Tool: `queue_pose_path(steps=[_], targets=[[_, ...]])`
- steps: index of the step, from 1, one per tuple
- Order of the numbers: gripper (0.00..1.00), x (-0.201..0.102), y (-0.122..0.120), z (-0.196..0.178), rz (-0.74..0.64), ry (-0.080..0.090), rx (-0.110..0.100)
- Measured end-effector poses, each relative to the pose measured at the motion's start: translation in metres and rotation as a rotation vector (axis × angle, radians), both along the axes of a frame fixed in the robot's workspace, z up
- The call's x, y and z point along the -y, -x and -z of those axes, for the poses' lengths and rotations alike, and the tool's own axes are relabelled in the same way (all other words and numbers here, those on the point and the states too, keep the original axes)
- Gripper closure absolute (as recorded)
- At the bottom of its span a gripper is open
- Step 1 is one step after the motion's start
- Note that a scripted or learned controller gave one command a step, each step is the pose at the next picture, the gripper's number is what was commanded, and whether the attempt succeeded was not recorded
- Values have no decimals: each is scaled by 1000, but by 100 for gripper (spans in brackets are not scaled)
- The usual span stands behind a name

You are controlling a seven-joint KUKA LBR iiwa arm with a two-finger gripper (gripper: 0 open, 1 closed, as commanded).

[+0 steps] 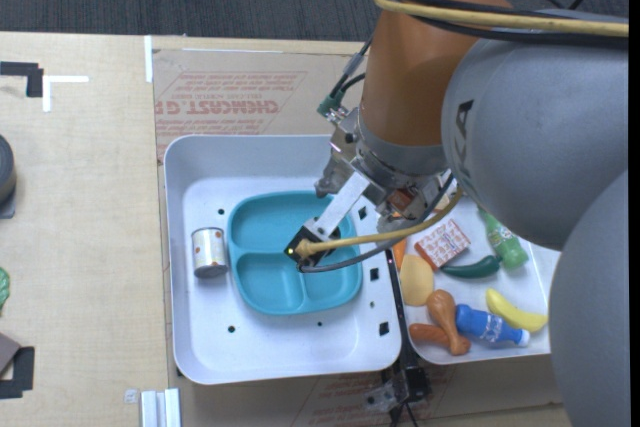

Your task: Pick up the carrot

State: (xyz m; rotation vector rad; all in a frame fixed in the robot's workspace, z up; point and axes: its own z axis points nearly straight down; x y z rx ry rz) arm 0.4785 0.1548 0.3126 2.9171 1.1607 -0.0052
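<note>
1. Camera view: the arm [530, 115], smooth grey with a glossy orange band [420, 45], reaches in from the right and hangs over the seam between the two bins, covering the far part of the right bin [540, 280].
2. The left bin [200, 335], shallow white plastic with rounded corners, holds a teal divided plate [265, 255]. A small shiny metal can [208, 251] sits just beside the plate's left rim.
3. The carrot [399, 260] seems to be the narrow orange piece at the right bin's left edge, beside a rounded yellow lump [416, 283]. Its upper end is hidden under the wrist.
4. Nearby lie a brown drumstick [440, 333], a blue bottle [487, 325], a banana [517, 311] and a green pepper [470, 267].
5. The wrist hides the jaws, so whether they are open or closed cannot be told.
</note>
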Motion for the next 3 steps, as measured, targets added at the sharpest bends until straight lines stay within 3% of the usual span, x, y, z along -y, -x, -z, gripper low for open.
queue_pose_path(steps=[1, 2, 3], targets=[[0, 50, -38, 51, -59, -1, -4], [0, 120, -83, 109, -105, -1, -6], [0, 111, -3, 122, -138, -3, -5]])
